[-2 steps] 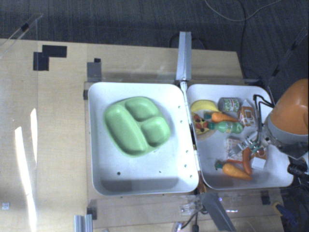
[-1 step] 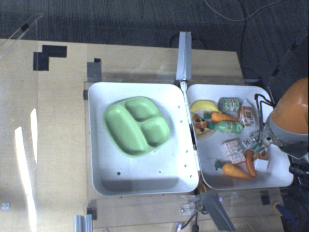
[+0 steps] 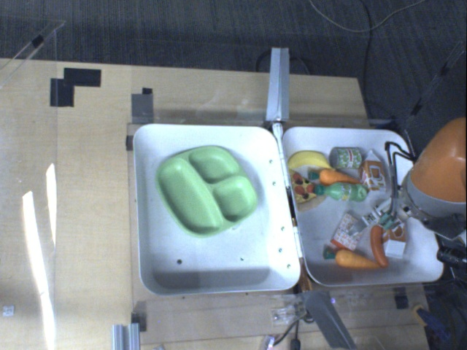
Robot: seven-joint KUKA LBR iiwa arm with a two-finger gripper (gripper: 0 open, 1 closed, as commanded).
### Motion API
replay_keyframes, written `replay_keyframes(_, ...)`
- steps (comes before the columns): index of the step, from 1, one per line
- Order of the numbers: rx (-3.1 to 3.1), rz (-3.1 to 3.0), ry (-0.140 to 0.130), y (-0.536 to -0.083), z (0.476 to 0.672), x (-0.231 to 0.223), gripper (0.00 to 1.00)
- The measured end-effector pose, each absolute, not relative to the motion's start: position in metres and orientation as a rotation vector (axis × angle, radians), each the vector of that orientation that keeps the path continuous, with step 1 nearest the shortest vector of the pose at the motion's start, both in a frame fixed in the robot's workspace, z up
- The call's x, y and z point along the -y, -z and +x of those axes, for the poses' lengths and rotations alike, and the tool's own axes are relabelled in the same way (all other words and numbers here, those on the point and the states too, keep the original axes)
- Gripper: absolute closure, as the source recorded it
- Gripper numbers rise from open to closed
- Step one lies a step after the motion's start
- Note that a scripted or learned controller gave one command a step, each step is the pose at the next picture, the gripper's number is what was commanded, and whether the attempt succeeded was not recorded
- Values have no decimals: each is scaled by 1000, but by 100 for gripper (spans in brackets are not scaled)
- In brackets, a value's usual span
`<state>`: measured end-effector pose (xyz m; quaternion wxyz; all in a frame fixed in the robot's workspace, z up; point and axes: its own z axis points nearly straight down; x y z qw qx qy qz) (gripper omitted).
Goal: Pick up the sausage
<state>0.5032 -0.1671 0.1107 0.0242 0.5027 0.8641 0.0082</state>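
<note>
**Gripper low over the sausage in the right bin**

You cannot tell how the fingers of the gripper stand; they are small and blurred against clutter. Just below them lies the sausage, red, its long axis running near to far with a slight lean, in the near right part of the right bin. The arm comes in from the right, its orange band above the bin's right wall. A carrot lies beside the sausage's near end, a packet to its left. The left bin holds a green tray.
</note>
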Motion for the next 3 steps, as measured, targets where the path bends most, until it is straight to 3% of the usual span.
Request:
replay_keyframes(1,-2709,1524,-19,-96,501,164,0)
replay_keyframes(2,-2706,1521,-23,-108,503,164,100)
replay_keyframes(3,-2705,1522,-23,-109,503,164,0)
